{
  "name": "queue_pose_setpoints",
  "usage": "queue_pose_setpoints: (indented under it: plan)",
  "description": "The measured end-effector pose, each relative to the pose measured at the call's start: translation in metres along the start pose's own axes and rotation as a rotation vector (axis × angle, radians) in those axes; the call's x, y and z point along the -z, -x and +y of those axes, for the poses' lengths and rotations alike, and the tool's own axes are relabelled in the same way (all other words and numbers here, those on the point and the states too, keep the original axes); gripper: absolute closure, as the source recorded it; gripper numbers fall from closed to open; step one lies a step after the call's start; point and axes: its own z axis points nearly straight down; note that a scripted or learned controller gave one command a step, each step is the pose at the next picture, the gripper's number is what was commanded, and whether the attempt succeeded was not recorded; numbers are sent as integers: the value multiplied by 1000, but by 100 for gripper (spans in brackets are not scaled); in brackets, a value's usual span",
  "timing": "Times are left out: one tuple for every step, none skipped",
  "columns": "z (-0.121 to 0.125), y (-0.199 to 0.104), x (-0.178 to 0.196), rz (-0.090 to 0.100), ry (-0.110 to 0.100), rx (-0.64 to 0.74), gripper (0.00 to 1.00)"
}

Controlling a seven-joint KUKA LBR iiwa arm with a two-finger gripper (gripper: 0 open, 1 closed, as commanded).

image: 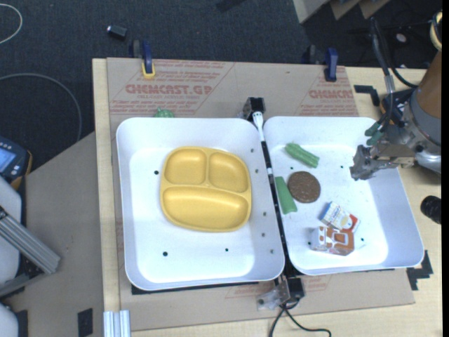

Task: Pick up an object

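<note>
In the right bin [393,237] lie a brown round cookie-like disc [304,187], a green bean-like piece [302,154] behind it, a second green piece [285,194] by the bin's left wall, and a crumpled white and orange wrapper [335,230] nearer the front. My gripper [363,164] hovers over the right bin's back right part, to the right of the disc and apart from all the objects. Nothing shows between its tips.
The left bin [137,209] holds a yellow divided plate [205,188]. A black divider bar [265,156] runs between the bins. Blue clamps [146,56] [330,62] stand on the board's back edge. The arm's body [428,118] comes in over the right rim.
</note>
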Motion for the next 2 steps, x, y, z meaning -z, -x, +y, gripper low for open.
queue_pose_setpoints:
  plan:
    - [-1,-22,-18,1,-9,-2,100]
    - [-1,-56,-50,2,-11,-1,100]
